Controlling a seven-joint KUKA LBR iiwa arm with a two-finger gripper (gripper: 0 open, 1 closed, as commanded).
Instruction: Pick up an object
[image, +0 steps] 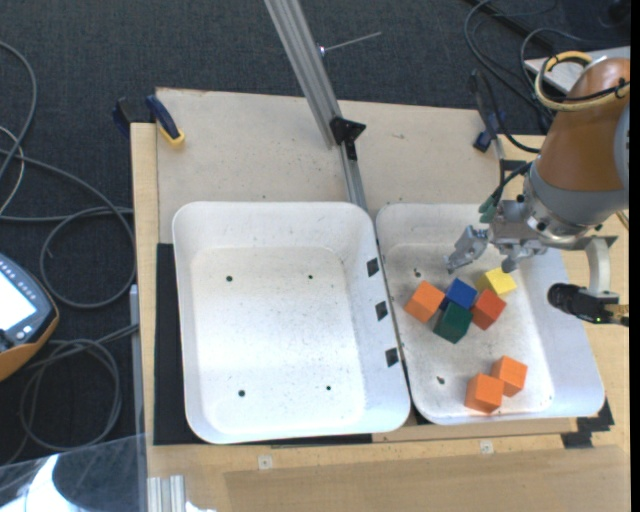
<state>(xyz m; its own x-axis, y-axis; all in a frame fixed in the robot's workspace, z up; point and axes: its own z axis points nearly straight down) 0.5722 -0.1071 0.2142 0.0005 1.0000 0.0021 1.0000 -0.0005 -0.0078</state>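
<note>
1. We saw the arm (585, 130) come in from the right side of the frame, and its top part was cut off by the frame edge.
2. The gripper (487, 250) hung over the upper part of the right bin (575, 385). Its two fingers (462, 250) were spread apart, with nothing between them.
3. The yellow block (500, 281) sat just below the gripper, partly tucked under one finger.
4. Below it was a tight bunch near the middle of the right bin: a blue block (461, 292), a green block (453, 322), a red block (488, 309) and an orange block (426, 300). They touched each other, so we could not see all their sides.
5. Two more orange blocks (497, 384) lay together lower in that bin, near its bottom edge.
6. We could not read any words or labels anywhere. A device (20, 310) at the left edge was cut off and too blurry to make out.
7. The left bin (200, 225) had lots of open floor, with just a few small dark dots.
8. The right bin had bare floor along its left side and upper rim.
9. A grey metal bar (315, 80) leaned across the top middle of the frame.
</note>
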